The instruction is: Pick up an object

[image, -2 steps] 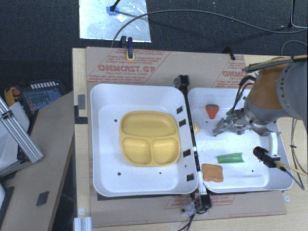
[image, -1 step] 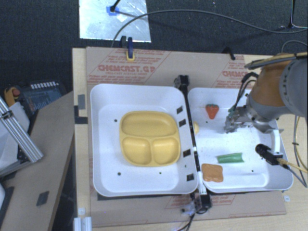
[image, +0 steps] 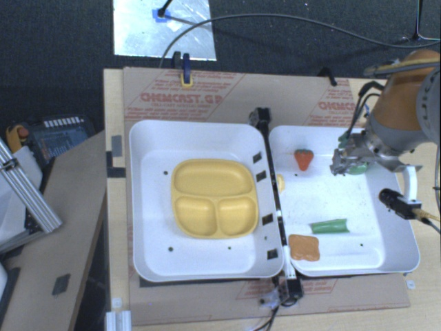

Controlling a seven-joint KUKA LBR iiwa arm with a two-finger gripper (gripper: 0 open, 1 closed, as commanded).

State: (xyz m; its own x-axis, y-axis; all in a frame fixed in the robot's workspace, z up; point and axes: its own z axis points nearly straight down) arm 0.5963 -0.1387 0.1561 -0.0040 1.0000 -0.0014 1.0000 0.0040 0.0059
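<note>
The right bin [image: 365, 254] holds a small red-orange strawberry-like toy [image: 303, 158] at its far left, a green stick-shaped piece [image: 329, 226] near the middle front, and an orange flat piece [image: 304, 247] at the front left corner. A small yellow item [image: 278, 183] peeks by the divider. My gripper [image: 342, 163] hangs low over the far right part of this bin, to the right of the red toy. A light green round object [image: 357, 167] sits right under and beside the gripper, partly hidden by it.
The left bin [image: 148, 205] holds a yellow three-compartment plate [image: 213, 197]. A black divider strip [image: 270, 192] runs between the bins. The arm's grey body and orange band [image: 403, 102] fill the upper right. A black-and-white fitting [image: 400, 202] juts over the right bin's edge.
</note>
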